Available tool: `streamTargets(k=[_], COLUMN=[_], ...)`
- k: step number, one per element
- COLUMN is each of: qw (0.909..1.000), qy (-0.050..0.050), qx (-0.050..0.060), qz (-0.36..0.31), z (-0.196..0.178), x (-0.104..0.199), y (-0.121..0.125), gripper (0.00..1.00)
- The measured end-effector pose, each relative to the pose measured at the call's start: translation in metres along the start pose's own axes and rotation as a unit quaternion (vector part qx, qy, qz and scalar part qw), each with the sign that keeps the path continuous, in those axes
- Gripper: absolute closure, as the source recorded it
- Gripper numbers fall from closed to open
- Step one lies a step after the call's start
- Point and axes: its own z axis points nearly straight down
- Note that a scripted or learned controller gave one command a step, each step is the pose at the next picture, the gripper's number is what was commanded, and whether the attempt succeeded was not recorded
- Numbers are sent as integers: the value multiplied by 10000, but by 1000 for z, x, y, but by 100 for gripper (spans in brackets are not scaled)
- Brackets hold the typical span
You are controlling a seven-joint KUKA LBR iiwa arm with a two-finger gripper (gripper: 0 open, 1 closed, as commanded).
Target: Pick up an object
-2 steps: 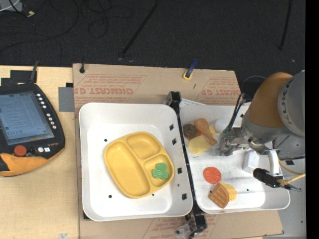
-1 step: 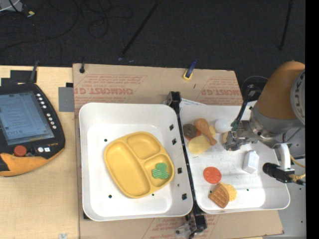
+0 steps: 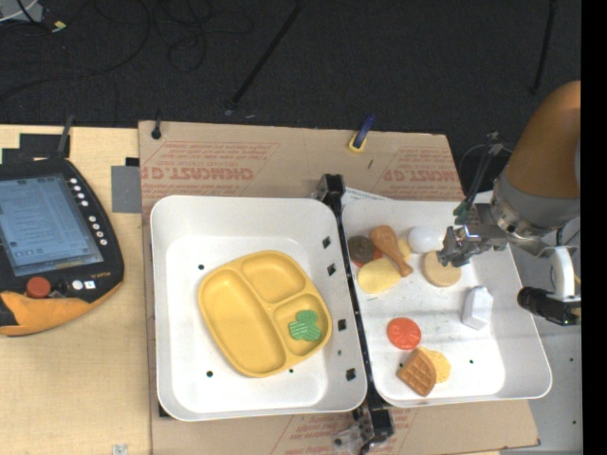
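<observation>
The claw hovered at the tan disc's one o'clock edge in the right bin; its grip state could not be told.

Red lettering is printed on the cardboard sheet under the bins, seen upside down and mirrored; it cannot be made out with certainty. Lines of text are shown on the screen of the handheld pendant, too small to be read.
</observation>
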Motion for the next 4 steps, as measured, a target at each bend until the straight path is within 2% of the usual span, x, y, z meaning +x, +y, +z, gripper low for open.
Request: streamTargets(k=[1,2,4], qw=[10000,10000,10000], qy=[3,12,5], qx=[9,7,15], qz=[1,-17,-11], z=[-17,-26,-6], x=[-1,45,132], y=[0,22,64], gripper=[100,100,100])
